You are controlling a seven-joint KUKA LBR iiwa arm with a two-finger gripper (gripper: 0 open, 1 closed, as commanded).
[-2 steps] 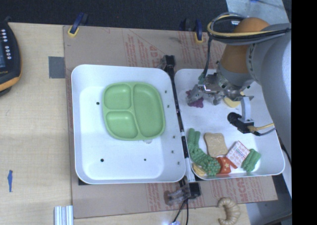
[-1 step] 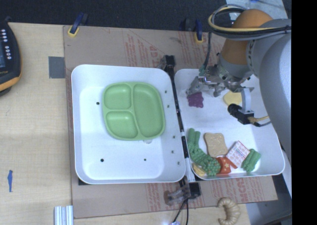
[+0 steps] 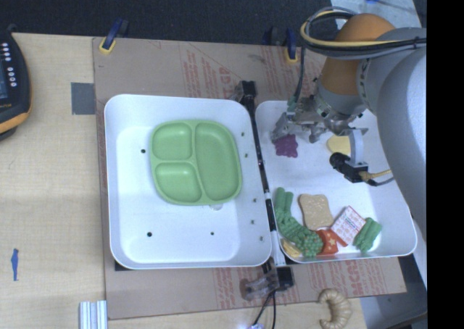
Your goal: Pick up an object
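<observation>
One purple grape bunch [image 3: 288,146] sits just below the gripper [image 3: 299,129]; finger state unclear, so descend centred over it

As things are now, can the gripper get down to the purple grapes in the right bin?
Probably yes. The gripper hangs right beside the purple grapes, nothing lies on top of them, and the other toy foods sit apart, at the near end of the right bin.

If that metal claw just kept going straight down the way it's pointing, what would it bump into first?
Most likely the purple grape bunch. The gripper points down into the right bin, and the grapes lie just below its tip. Height is hard to judge from this slanted view, so it might graze past them onto the bin floor.
</observation>
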